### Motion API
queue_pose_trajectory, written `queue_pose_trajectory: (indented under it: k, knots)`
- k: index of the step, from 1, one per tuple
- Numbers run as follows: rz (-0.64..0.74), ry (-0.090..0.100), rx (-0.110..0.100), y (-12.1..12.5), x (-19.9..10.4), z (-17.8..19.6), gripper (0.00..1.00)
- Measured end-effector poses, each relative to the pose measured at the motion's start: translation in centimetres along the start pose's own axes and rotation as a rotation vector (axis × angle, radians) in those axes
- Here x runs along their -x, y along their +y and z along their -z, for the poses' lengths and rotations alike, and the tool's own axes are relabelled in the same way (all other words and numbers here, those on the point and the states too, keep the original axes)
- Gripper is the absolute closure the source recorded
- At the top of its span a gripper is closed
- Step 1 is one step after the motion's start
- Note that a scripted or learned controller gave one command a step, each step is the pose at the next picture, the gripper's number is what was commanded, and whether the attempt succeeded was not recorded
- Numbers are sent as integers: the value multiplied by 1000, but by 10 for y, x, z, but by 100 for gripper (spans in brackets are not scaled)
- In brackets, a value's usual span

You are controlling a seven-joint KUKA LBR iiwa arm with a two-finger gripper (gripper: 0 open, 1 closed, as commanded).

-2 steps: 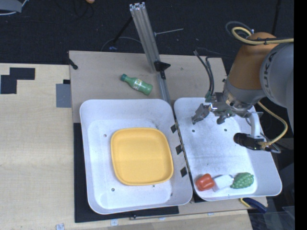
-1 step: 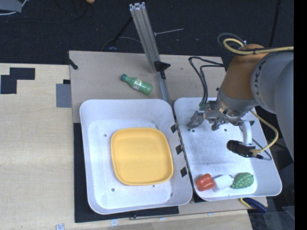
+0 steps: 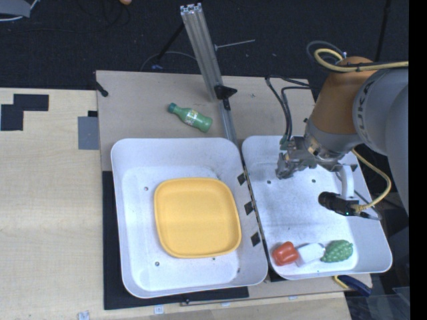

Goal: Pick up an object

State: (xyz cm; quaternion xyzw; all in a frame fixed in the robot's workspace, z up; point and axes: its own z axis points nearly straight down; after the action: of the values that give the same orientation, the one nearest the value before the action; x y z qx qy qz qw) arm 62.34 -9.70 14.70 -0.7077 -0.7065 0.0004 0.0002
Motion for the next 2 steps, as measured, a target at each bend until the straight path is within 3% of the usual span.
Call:
queue_pose_trajectory:
  k: [1,2]
  knots:
    - [2,0,4,0,8,46,100]
    - [1,0,2,1,9,70,100]
